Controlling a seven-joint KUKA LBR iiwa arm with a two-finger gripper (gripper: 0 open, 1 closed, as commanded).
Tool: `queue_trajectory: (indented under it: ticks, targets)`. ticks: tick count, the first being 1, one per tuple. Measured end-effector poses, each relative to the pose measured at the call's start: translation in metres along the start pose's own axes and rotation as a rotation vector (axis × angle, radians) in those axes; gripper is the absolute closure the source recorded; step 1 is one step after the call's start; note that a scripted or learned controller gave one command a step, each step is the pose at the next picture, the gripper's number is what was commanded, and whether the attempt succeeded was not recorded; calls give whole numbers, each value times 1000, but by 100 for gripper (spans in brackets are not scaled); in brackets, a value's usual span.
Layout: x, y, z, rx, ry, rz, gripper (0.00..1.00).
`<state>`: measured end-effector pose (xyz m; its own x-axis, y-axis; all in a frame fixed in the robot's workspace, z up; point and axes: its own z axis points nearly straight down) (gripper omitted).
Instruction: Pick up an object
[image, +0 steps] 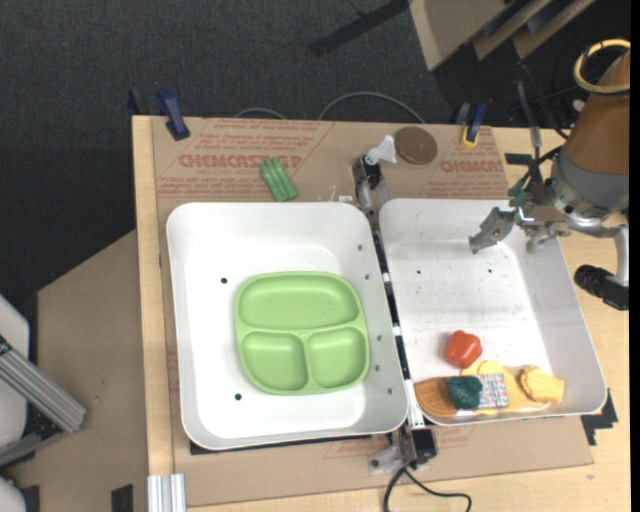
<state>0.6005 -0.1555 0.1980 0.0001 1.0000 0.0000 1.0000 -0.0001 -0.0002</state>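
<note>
Bench (150, 300) with two white bins.
Green tray (300, 332) lies in the left bin (200, 250); gripper (490, 232), grasp state impossible to tell, hovers over the right bin (560, 300), well apart from the tomato (462, 348).

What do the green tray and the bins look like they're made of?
Green tray: looks like matte moulded plastic, from its even pale colour, rounded compartments and soft shading without glare. Left bin and right bin: probably thin formed plastic, smooth and slightly glossy, with rounded corners; painted metal can't be ruled out.
</note>
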Motion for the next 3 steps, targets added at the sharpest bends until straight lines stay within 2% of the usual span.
queue_trajectory:
  ticks: [1,2,3]
  targets:
    - [53,-52,45,10,5,-3,0]
    - [64,-98,117,5,2,1,0]
    - [15,-123,114,4,0,5,0]
